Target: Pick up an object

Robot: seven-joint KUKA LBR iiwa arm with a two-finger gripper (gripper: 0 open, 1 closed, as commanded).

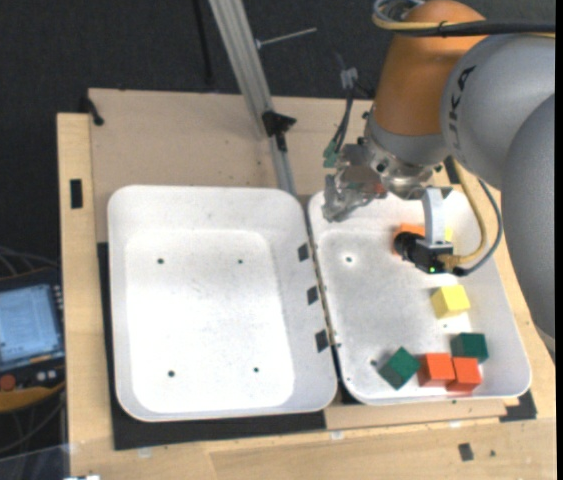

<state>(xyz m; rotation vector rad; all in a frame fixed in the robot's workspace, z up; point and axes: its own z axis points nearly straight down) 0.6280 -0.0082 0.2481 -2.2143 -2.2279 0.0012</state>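
Blocks lie in the right bin at 5 o'clock: green block, orange blocks, yellow block beyond; judged light, rigid, best pinched across flat sides; gripper at 12 o'clock, jaw state indiscernible.

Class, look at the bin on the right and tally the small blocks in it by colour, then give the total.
Green blocks: 2
Orange blocks: 3, the last partly hidden behind the arm's fittings
Yellow blocks: 1
Total: 6
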